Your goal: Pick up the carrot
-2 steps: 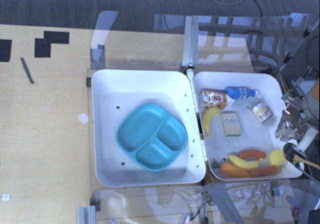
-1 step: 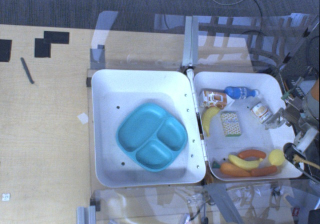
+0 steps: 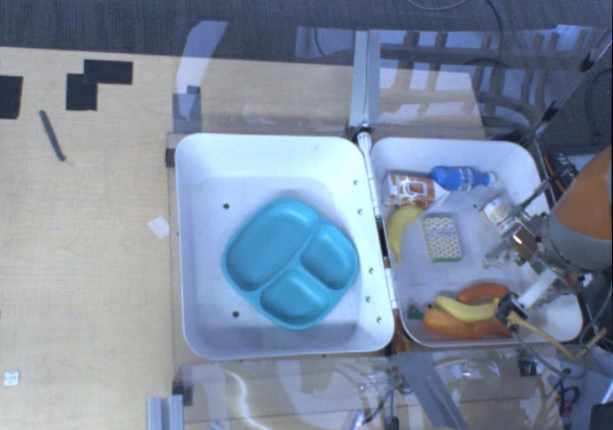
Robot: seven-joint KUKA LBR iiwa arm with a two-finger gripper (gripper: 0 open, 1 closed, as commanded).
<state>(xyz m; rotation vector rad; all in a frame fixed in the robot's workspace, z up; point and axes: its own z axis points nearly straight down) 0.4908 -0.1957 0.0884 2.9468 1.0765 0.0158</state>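
Observation:
The carrot (image 3: 458, 326) is orange with a green stub at its left end. It lies along the front wall of the right bin (image 3: 469, 152), tucked just under a yellow banana (image 3: 469, 307). My gripper (image 3: 514, 244) hangs over the right side of that bin, above and to the right of the carrot and apart from it. The grey arm with its orange band (image 3: 586, 200) comes in from the right edge.
The right bin also holds a reddish-orange item (image 3: 485, 290), a second banana (image 3: 402, 227), a checkered sponge (image 3: 442, 237), a snack packet (image 3: 412, 191), a water bottle (image 3: 462, 177) and a small jar (image 3: 497, 211). A blue divided plate (image 3: 291, 261) lies in the left bin (image 3: 201, 227).

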